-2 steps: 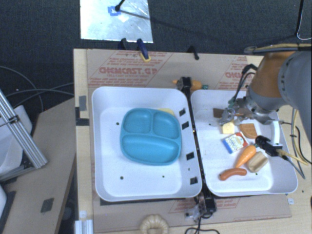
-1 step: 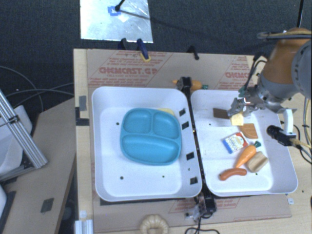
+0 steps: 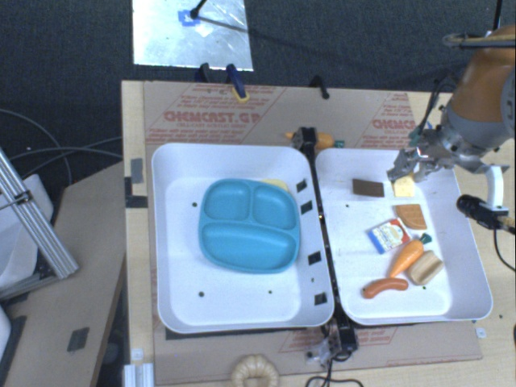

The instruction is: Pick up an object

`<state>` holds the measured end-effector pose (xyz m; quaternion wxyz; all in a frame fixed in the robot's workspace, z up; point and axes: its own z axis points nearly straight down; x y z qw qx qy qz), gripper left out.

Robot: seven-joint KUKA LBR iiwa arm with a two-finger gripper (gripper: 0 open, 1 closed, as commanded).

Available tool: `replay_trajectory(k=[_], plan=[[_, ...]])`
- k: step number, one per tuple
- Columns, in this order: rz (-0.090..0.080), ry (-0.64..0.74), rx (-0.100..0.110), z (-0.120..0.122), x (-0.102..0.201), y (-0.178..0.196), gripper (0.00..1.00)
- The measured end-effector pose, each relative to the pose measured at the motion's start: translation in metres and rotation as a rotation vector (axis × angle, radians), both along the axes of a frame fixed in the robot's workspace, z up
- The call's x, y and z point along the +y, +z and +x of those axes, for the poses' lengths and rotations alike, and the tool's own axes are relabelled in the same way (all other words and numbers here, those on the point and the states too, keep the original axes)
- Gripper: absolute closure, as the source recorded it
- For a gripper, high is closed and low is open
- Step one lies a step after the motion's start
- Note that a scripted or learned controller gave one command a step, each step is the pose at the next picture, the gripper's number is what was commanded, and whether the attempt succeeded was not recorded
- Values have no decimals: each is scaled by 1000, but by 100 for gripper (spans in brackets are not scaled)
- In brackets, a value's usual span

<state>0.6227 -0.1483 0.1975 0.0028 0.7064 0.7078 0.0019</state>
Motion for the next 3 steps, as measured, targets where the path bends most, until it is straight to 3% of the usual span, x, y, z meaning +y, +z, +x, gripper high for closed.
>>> replay_trajectory(k=[1,3], plan=[[1,2,2,1,0,29,100],[4,8,6,-19,121,32,100]])
